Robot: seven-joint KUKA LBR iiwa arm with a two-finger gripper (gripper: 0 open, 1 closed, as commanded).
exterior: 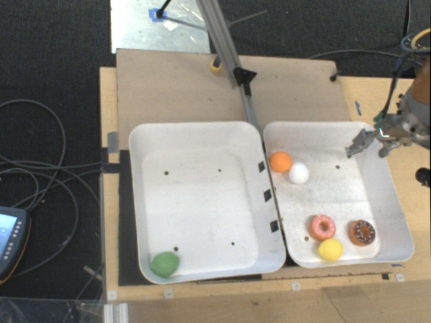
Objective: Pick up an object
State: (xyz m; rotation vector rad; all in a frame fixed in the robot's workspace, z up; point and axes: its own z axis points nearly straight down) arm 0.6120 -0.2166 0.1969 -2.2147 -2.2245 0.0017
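Toward the right bin's (377,180) near end, a pink doughnut (322,227), a chocolate doughnut (362,232) and a yellow ball (330,249) are sitting close together; an orange ball (280,161) and white ball (298,173) are touching farther back. They are looking light and smooth, likely to roll, so gripping across the middle seems wisest. Over the far right rim, the gripper (370,145) is hovering with fingers spread apart, holding nothing.

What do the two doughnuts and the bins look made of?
Pink doughnut and brown doughnut: likely moulded plastic toys, with smooth, evenly coloured icing. Right bin and left bin: thin formed white plastic, probably, matte, with rounded rims.
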